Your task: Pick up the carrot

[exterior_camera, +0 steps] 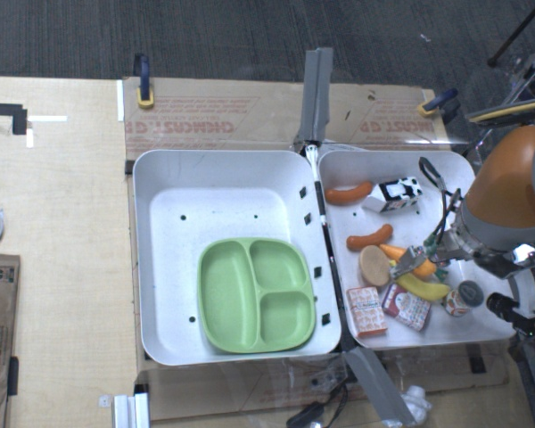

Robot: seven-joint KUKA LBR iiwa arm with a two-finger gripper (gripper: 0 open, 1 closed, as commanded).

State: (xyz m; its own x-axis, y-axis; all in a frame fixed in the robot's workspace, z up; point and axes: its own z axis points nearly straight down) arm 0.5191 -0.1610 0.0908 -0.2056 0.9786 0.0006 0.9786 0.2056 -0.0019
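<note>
Nearest the lens, at the bench's front edge, a grey bracket [374, 386] juts out below the seam between the two bins. Just above it, in the right bin [339, 239], the gripper [408, 264] hangs low among the clutter; whether its fingers are parted or closed cannot be made out from this angle, and nothing is visibly held between them.

The carrot [393, 251] lies touching or just beside the gripper tip, at about 10 o'clock from it. Only a short orange stretch shows, its long axis seeming to run from 10 to 4 o'clock, with the lower end passing under the gripper. My guess is that the coming move turns on this: the tool is nearly over the carrot's near end, so a small shift toward 10 o'clock, with the fingers set across that axis, would centre the grip.

Working outward: a tan round [374, 264] sits at 9 o'clock, against the carrot; a banana [423, 287] at 5 o'clock; a sausage [370, 236] at 11 o'clock; a second sausage [349, 193] further along at 11; a toy cow [399, 193] at 12. Two small boxes [366, 311] [408, 308] lie toward 6 and 7 o'clock. The left bin holds a green plate [257, 294], well apart.
</note>
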